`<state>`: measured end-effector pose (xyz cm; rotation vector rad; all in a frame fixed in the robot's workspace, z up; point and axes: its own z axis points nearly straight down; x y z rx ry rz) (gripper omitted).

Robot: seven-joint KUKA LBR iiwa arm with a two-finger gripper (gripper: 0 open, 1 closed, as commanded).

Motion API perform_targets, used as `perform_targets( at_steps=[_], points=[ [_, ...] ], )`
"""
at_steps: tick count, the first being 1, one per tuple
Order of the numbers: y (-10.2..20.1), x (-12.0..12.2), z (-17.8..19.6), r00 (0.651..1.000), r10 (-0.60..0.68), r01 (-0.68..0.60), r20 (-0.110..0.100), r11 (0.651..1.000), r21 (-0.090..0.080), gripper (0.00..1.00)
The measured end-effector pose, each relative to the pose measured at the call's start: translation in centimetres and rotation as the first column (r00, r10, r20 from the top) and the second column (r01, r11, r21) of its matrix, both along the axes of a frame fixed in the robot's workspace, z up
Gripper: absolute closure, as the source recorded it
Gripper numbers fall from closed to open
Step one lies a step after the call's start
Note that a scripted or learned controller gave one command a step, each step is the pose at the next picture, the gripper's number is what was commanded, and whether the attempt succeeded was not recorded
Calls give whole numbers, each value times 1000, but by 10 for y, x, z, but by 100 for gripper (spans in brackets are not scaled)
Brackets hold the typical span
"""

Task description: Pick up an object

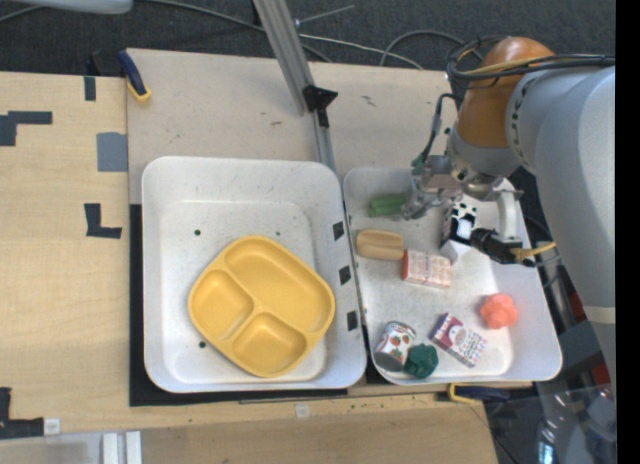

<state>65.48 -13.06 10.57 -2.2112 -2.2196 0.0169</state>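
The gripper (418, 202) is seen low over the far left part of the right bin (525, 287). It is just beside the right end of the green piece (385, 206), which lies near the bin's far wall and is judged to be the thing aimed at. Whether the claw is wide or narrow cannot be told, since it is blurred against the wrist above it. Nothing can be made out held in it. The green piece is possibly being touched, but this cannot be settled from the slanted view.

A bun (380, 244) lies just in front of the green piece, with a pink box (427, 269) beside it. Toward the near edge a cup (396, 342) and a dark green lump (421, 360) are found touching. A carton (458, 339) lies near them and an orange lump (498, 310) is set apart. In the left bin (170, 202) a yellow tray (262, 304) is held.

Several failures can be foreseen:

- **End grasp:** The gripper is set over the end of the green piece rather than its middle. Only the tip might be caught, and the piece could swing or slip out when lifted.
- **Push to the wall:** The piece is flat and close to the wall, so it could be shoved against the wall instead of being enclosed.
- **Closing too high:** If the claw is closed too high, it would be raised with nothing in it.
- **Contact with the bun:** The bun is near enough to be nudged, or caught along with the piece, if the approach is shifted toward the near side.
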Motion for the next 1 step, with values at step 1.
perform_targets(
  at_steps=[1],
  points=[
    [-2,-8,57,1000,-3,3,18,1000,1,100]
  ],
)
